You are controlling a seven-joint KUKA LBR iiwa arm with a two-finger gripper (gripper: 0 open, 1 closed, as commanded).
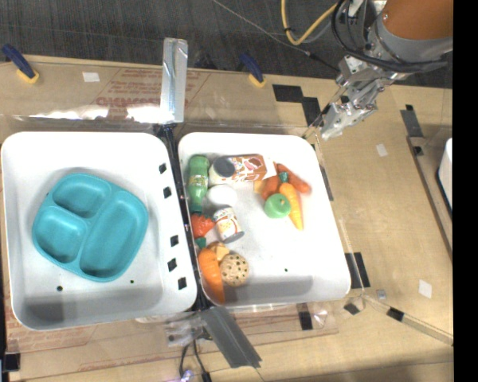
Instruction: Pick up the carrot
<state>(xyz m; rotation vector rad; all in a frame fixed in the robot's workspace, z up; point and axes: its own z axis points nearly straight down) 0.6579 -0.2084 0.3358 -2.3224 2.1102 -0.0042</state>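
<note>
The carrot point(293, 204) is seen in the right bin point(334, 253), near its upper right corner, beside a green apple point(277, 205), its long axis running roughly up-down. The gripper point(334, 118) is held outside that corner; the carrot lies down-left of it. Jaw state cannot be told.

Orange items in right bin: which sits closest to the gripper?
The carrot by the green apple, near the far-right corner; the others lie along the divider side.

camera: fixed overhead | slanted down | both bins point(16, 213) framed, seemingly mid-range
</note>
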